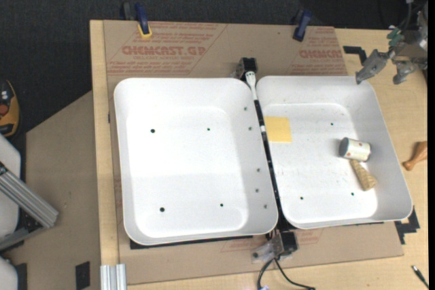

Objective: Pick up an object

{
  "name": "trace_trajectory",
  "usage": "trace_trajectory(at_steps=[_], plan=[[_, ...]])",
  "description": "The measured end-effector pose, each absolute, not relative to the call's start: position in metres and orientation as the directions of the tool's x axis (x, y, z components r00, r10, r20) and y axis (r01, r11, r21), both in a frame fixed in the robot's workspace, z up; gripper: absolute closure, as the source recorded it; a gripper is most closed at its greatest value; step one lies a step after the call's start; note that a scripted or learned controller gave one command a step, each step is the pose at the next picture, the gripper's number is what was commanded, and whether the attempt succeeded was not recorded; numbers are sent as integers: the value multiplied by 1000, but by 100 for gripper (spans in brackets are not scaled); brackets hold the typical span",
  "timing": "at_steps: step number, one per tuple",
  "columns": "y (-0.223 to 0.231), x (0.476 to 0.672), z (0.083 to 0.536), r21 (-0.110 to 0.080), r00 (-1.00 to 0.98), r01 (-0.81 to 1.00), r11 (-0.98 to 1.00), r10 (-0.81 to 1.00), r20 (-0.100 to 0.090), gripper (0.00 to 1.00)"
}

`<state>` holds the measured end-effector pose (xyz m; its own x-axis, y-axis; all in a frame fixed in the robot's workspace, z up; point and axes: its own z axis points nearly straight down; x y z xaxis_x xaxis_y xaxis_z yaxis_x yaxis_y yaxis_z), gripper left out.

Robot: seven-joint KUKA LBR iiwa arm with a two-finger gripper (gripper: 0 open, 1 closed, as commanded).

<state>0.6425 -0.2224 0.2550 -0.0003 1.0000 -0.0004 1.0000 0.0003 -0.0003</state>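
Observation:
The right bin [380,112] holds three things. A flat yellow square [278,130] lies near its left wall. A short white and grey cylinder [355,149] rests on its side toward the right. A tan cork-like stick [363,174] lies just below the cylinder, touching it. My gripper [380,75] hangs above the bin's far right corner, well away from all three, and it is open with nothing between its fingers.
The left bin [129,146] sits beside the right one on a brown board [204,44] held by blue clamps [143,20]. An orange object [414,158] pokes in at the right edge. Cables and connectors [275,251] lie at the front between the bins.

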Motion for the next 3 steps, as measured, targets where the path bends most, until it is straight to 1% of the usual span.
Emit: trace_trajectory(at_steps=[1, 2, 3], plan=[[-223, 643, 266, 4, -2, 1000, 2, 1000, -3, 100], [-156, 663, 362, 13, -8, 1000, 8, 1000, -3, 100], [-76, 628, 304, -8, -7, 1000, 7, 1000, 4, 100]])
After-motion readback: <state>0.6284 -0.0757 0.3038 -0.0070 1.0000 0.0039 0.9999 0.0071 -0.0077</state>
